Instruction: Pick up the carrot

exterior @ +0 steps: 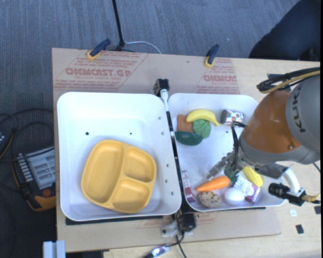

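The orange carrot lies on its side near the front of the right bin, tip pointing left. My gripper hangs just above and behind the carrot's thick end. It looks open; one grey finger slants down to the left. Nothing shows between the fingers. The grey and orange wrist covers the bin's right part.
Around the carrot lie a brown speckled potato, a white egg, a yellow corn cob and a small carton. A banana, green vegetables and a can sit at the back. The left bin holds a yellow divided plate.
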`<act>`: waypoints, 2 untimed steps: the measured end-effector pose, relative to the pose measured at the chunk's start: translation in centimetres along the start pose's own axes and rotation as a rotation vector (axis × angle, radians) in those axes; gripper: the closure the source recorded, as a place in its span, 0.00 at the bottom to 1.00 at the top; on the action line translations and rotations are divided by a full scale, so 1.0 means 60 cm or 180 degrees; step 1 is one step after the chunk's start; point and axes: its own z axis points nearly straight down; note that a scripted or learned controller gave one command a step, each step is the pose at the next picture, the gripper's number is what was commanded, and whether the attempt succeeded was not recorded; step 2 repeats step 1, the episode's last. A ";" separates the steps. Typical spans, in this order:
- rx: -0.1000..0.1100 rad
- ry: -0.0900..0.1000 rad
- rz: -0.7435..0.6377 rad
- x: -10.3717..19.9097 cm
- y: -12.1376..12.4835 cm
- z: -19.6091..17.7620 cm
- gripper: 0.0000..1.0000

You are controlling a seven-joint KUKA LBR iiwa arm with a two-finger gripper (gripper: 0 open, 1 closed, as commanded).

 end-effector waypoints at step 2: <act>-0.0003 0.0000 0.0004 0.000 0.001 -0.015 1.00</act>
